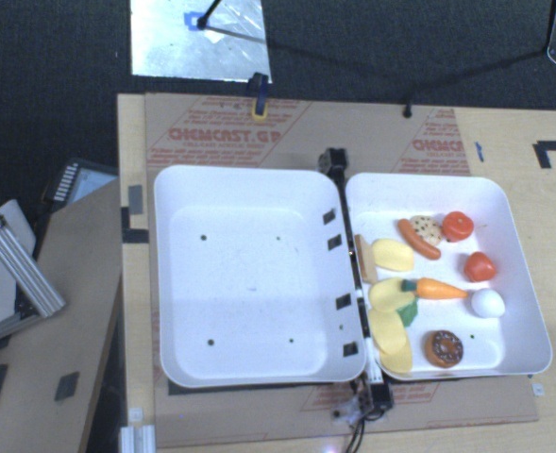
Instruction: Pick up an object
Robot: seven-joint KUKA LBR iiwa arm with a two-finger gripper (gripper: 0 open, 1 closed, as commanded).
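Camera view, bins: two white bins are seen side by side; the left bin (169,253) has a bare floor, and the right bin (521,253) carries all the toy food.
Jaw state: it cannot be told whether the jaws are open or closed, so nothing can be counted as gripped.
Candidates nearest an approach from the right: a white egg (487,303), a red fruit (480,266) and a tomato (458,226) would be met first by jaws brought in from that side.
Candidates farther from the jaws' side: a carrot (438,290), a sausage (419,237) and a doughnut (444,348) lie mid-bin; three yellow slices (392,254) are lined up against the far wall by the divider.
Best target, as judged: the doughnut is to be preferred, since it lies apart from its neighbours, with room for a finger on either side.
Poorer targets: the carrot touches a yellow slice and sits just beside the egg; the round pieces may roll out of a closing grip.
Step advice: the jaws should be spread wide, centred over the chosen item, lowered straight, and closed across its narrow width before lifting.
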